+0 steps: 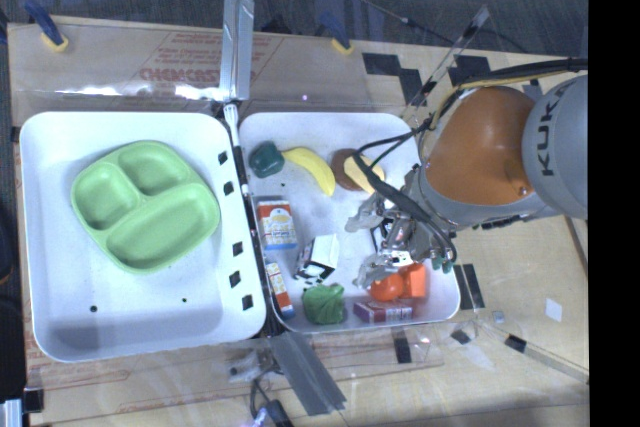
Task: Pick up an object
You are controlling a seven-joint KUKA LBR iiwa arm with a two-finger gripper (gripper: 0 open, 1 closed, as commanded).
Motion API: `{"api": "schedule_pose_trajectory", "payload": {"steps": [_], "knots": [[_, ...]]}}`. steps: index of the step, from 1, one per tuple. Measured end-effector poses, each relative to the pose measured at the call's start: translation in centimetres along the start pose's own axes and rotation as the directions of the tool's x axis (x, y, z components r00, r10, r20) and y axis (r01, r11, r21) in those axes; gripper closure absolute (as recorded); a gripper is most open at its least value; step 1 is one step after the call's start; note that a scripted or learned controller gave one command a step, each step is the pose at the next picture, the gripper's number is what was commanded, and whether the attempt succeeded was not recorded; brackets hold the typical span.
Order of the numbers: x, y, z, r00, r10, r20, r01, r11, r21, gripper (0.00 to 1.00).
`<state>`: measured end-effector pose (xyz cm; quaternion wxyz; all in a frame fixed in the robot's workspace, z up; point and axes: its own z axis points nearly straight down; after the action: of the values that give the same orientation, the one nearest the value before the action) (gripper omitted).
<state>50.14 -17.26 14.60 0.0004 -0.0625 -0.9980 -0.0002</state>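
Hand [385, 240]: hovering low inside the right bin [312, 128], finger state impossible to tell.
Orange object [398, 284]: lying just beside the hand.
Banana [312, 167]: lying near the bin's far wall.

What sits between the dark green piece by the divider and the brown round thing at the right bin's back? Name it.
In the camera view, a banana lies between the dark green piece and the brown round object.
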Motion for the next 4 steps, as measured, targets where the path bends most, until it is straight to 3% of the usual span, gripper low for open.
{"api": "schedule_pose_trajectory", "payload": {"steps": [1,2,3,4], "knots": [[-6.2,3.9,5.5,0.958,0.287,0.001,-0.287,0.958,-0.001,0.00],[-8.0,7.5,5.0,0.989,0.150,0.012,-0.150,0.988,0.017,0.00],[-2.4,-0.6,4.1,0.988,0.156,0.002,-0.156,0.988,0.004,0.00],[-7.3,3.9,5.4,0.949,0.316,0.002,-0.316,0.949,-0.001,0.00]]}}
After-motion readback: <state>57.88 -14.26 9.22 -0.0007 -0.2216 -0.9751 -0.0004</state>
